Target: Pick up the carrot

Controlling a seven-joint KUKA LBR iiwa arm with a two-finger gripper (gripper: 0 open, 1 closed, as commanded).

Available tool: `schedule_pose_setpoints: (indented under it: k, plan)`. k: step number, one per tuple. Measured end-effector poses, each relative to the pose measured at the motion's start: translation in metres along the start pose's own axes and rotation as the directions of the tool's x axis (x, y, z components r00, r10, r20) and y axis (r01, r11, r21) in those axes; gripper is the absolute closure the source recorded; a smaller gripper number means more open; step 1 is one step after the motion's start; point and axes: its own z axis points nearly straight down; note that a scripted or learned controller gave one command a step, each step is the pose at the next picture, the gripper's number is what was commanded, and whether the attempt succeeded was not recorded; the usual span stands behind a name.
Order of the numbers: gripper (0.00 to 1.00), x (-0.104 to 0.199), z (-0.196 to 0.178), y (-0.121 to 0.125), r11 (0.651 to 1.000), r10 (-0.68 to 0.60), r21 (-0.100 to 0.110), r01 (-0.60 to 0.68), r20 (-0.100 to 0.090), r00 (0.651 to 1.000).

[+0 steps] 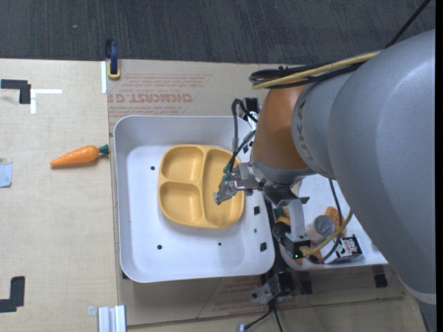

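The carrot (pixel 77 156) is orange with a small green top. It lies on the bare wooden bench, left of the left white bin (pixel 142 258) and outside it, with its green end toward the bin wall. My gripper (pixel 226 187) hangs over the right edge of a yellow divided plate (pixel 185 189) inside that bin, far to the right of the carrot. Nothing shows in the gripper.
The big grey arm with its orange band (pixel 277 133) covers most of the right bin (pixel 370 254). Small objects (pixel 325 225) peek out beneath it there. A blue and yellow clip (pixel 111 59) sits at the bench's far edge. Open bench lies around the carrot.
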Motion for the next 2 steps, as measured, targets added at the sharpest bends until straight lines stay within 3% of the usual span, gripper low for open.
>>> schedule_pose_setpoints:
  k: [2]
  plan:
    - [0.0,0.0027,0.0,0.0038,0.978,0.206,-0.021,-0.206,-0.004,0.978]
